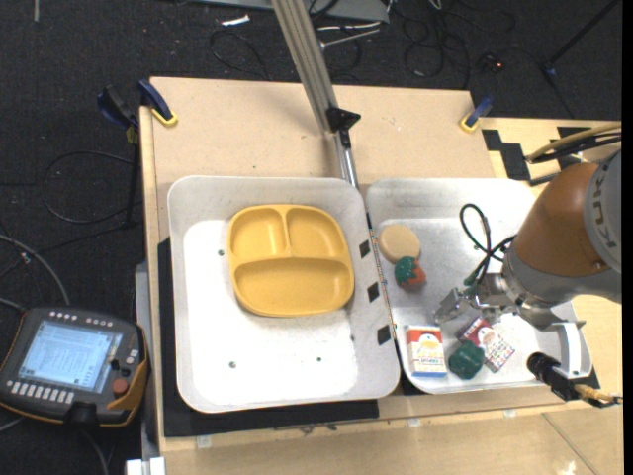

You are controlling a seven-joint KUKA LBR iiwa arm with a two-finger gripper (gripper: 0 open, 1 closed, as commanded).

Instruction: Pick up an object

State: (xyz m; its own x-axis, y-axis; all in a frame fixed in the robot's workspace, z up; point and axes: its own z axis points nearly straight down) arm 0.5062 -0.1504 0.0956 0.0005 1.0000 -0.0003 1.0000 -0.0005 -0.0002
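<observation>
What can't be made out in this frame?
- Pincer: grip state unreadable in the camera view; the arm covers much of it.
- Packet: print too small, partly under the pincer.
- Box: label too small to read.
- Right bin: its right side is hidden by the arm.

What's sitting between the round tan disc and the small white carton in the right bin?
In the camera view, a small green and orange toy lies just below the round tan disc; below it, bare white bin floor runs to the small white carton.

green block [465,361], right bin's front
</observation>
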